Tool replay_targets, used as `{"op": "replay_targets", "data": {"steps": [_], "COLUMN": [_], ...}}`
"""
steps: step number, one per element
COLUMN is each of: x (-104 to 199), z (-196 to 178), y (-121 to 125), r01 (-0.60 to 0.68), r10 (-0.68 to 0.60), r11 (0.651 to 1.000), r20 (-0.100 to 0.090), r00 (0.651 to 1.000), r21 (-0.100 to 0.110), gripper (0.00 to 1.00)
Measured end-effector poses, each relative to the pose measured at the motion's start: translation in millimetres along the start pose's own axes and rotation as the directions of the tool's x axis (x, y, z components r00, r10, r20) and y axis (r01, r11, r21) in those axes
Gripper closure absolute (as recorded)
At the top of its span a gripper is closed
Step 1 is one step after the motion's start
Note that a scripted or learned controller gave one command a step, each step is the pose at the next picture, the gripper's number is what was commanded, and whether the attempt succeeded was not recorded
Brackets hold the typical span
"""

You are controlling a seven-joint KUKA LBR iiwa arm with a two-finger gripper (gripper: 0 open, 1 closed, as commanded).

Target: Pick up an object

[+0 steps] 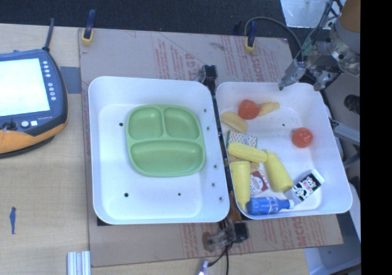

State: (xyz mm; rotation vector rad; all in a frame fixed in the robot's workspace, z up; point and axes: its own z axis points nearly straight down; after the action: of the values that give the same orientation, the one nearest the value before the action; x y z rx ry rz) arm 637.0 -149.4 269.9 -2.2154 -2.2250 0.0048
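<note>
Here the counter [37, 206] carries a brown board [177, 53], and on it two white bins sit side by side, touching along their inner edges. The left bin [110, 200] holds a green tray [165, 140] with three compartments, lying flat near the bin's middle. At the counter's left edge rests a pendant [27, 99] with a pale screen and an orange underside.

The right bin [331, 169] holds the small things. Along its left edge lie yellow corn cobs [247, 152], one across and one [241, 183] pointing toward the near edge, with another yellow piece [278, 171] slanted beside them. A blue bottle [267, 206] lies on its side at the near edge, and a black-and-white carton [305, 186] sits just beside it toward the near right corner. A red ball [302, 137] lies alone near the right edge. Toward the far edge, a tomato [248, 109] touches a small yellow piece [268, 108], with a banana [234, 122] next to them.

The claw [303, 78] hangs over the right bin's far right corner, fingers spread and holding nothing. The ball lies nearest, toward the near edge from it; the tomato lies toward the bin's left.
</note>
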Motion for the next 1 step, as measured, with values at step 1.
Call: {"op": "replay_targets", "data": {"steps": [1], "x": [44.8], "z": [179.4], "y": [-30.3], "r01": [0.001], "r10": [-0.001], "r11": [1.000], "r20": [0.000], "r00": [1.000], "r21": [0.002], "gripper": [0.00]}}
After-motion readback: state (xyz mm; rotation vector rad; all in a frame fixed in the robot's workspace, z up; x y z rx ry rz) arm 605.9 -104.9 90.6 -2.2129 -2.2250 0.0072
